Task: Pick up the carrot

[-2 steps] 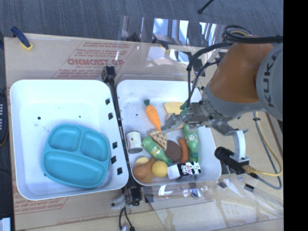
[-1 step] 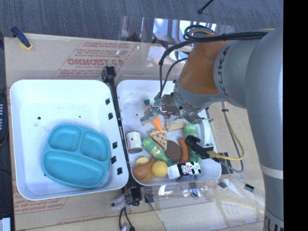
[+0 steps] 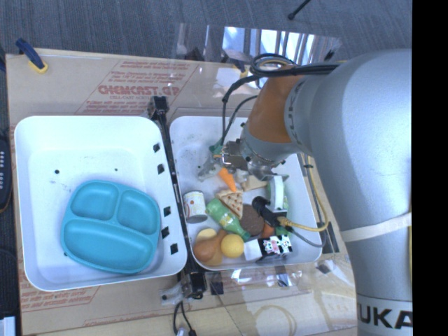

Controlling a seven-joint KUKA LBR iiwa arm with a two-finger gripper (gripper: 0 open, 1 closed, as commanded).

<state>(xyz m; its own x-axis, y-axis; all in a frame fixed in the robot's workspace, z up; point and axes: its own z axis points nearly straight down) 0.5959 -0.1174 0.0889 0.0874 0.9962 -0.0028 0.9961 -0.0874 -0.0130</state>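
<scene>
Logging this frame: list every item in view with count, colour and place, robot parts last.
Bins: two, white, side by side on the bench.
Divided tray: one, light blue, in the left bin.
Carrot: one, orange, right bin, just below the gripper.
Can: one, white, right bin's left side.
Bottle: one, green, right bin centre.
Lemon: one, yellow, right bin's front.
Clamp: one, blue and yellow, bench's far left corner.
Arm: one, grey with orange band, over the right bin.
Gripper: one, dark, above the carrot.
</scene>
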